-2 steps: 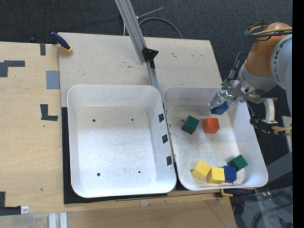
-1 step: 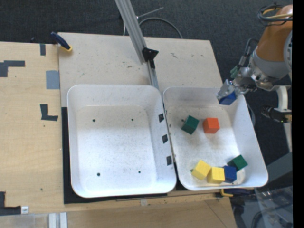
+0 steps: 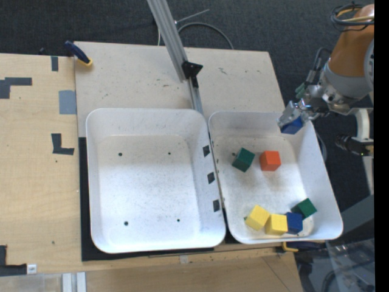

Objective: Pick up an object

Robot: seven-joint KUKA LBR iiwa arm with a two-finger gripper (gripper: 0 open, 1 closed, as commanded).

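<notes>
Hovering over the far right corner of the right-hand shallow white bin (image 3: pixel 321 163), the two-finger gripper (image 3: pixel 294 118) has a small blue cube-like block (image 3: pixel 292 125) at its tip. The block appears to sit between the fingers, clear of the bin floor and just above the rim, so I judge the pick as made and the lift as the step in hand.

To do that step well, the arm should rise straight up with the fingers kept clamped and no sideways swing. The block hangs close to the bin's far right wall, and any drift toward that edge could knock it loose or drop it outside the bin, onto the dark floor beyond the bench (image 3: pixel 36 163). A slow, vertical pull looks safest.

The held block is close to a cube, so it has no real long axis. It looks tilted, one corner pointing down and toward the near edge; how squarely the fingers bear on its faces is too small to tell.

Other blocks lie in the same bin: a dark green block (image 3: pixel 243 159) and an orange block (image 3: pixel 270 160) side by side near the middle. Two yellow blocks (image 3: pixel 267 219), a second blue block (image 3: pixel 295 222) and a second green block (image 3: pixel 304 208) are bunched in the near right corner. The left-hand white bin (image 3: pixel 97 181) lies beside it, sharing the middle wall.
</notes>
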